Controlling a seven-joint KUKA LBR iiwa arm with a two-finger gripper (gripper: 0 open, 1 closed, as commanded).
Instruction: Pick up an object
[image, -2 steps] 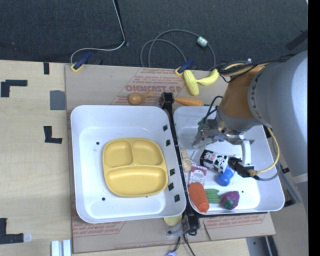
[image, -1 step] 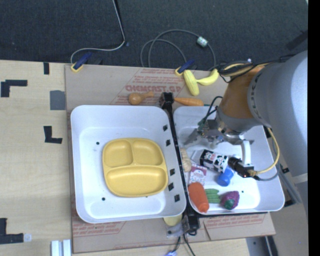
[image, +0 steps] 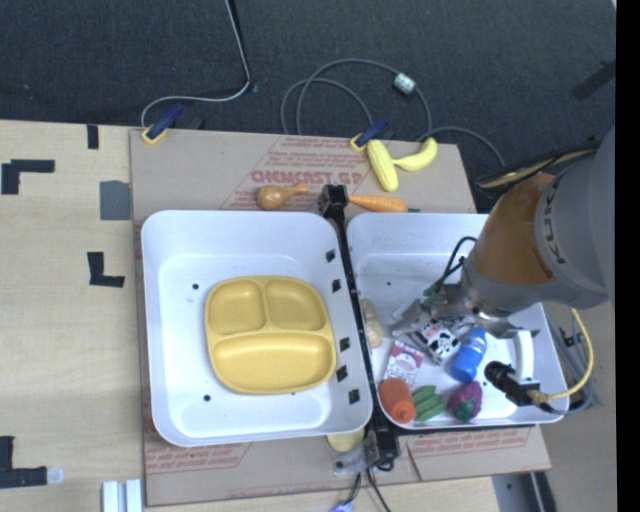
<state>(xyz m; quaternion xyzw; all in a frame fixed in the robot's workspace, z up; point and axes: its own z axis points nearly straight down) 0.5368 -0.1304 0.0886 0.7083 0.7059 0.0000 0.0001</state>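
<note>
My gripper (image: 436, 322) is low over the middle of the right bin (image: 400, 250), reaching in from the right under the grey arm and its orange band. Just beneath it lies a small black-and-white object (image: 440, 342). A blue object (image: 467, 357) sits right beside that, and a red-and-white packet (image: 403, 360) lies to the left. Along the bin's front edge are an orange-red piece (image: 398, 399), a green piece (image: 427, 402) and a purple piece (image: 464, 400). A beige item (image: 372, 325) rests by the bin's left wall.
The left bin (image: 160, 300) holds a yellow divided plate (image: 270, 333). Behind the bins, on the cardboard, lie two yellow bananas (image: 400, 160), an orange carrot (image: 378, 203) and a brown toy (image: 275, 196). Cables loop across the dark floor at the back.
</note>
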